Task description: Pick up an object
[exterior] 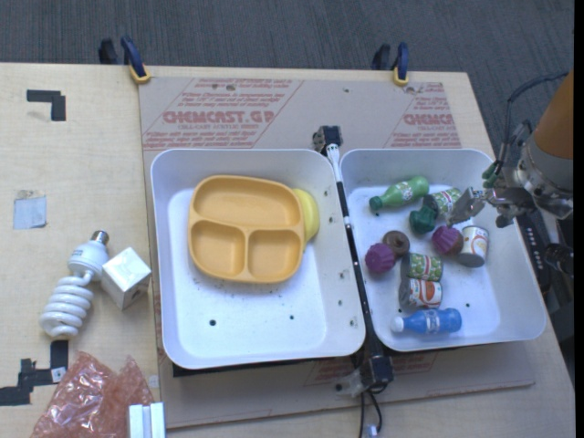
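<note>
Finds the gripper (pixel 485 201) low at the right-hand side of the right bin (pixel 516 322), reaching in over the rim from the arm's side. Cannot tell its state, apart or together, from this slant; sees nothing clearly caught in it, so counts no object as held.

Places it just beside a small green-and-white can (pixel 447 201) and above a white cup-like can (pixel 474 245), with a magenta ball (pixel 446 239) between those two. Judges these the likeliest targets, being nearest and on the arm's side of the heap.

Notes the rest crowded toward the bin's middle: a green bottle (pixel 399 192) lying on its side, a dark teal piece (pixel 423 219), a brown ring (pixel 396 241), a purple ball (pixel 380 258), two printed cans (pixel 422 279) touching, and a blue bottle (pixel 427 322) lying flat near the front wall. Suggests loose tipping-in, not arranging, hence a real risk of nudging a neighbour.

Leaves the left bin (pixel 182 336) to a yellow divided plate (pixel 246 228), well apart from the gripper.

Sees a spiral light bulb (pixel 71 290) and a white cube (pixel 126 276) lying outside on the bench, likely out of play.
</note>
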You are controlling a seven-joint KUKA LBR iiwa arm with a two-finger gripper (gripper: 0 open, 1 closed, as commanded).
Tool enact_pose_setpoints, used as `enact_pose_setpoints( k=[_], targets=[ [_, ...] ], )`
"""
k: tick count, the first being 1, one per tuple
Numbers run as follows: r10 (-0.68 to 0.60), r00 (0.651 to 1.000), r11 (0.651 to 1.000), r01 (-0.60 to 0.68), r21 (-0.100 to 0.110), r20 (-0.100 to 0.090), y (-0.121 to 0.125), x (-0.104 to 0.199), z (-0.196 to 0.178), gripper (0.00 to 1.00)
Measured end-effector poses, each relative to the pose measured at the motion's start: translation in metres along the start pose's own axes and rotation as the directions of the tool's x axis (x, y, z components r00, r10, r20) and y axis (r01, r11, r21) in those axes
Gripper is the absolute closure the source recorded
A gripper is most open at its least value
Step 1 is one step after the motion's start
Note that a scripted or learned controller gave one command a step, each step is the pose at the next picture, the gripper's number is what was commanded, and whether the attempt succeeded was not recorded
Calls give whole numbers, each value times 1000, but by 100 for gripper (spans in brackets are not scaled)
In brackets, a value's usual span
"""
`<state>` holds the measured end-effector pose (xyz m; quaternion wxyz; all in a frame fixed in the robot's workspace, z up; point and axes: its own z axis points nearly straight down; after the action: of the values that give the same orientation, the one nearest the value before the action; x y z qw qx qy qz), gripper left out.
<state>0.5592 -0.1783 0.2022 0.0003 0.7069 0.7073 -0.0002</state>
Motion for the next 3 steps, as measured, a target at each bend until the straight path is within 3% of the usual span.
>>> enact_pose_setpoints(
  k=[1,2,3],
  targets=[
    [-1,1000,1000,1,-18,3,6,57,89,0],
    [-1,1000,1000,1,2,0,92,32,110,0],
    [-4,1000,1000,4,2,1,92,32,100,100]
  ],
)
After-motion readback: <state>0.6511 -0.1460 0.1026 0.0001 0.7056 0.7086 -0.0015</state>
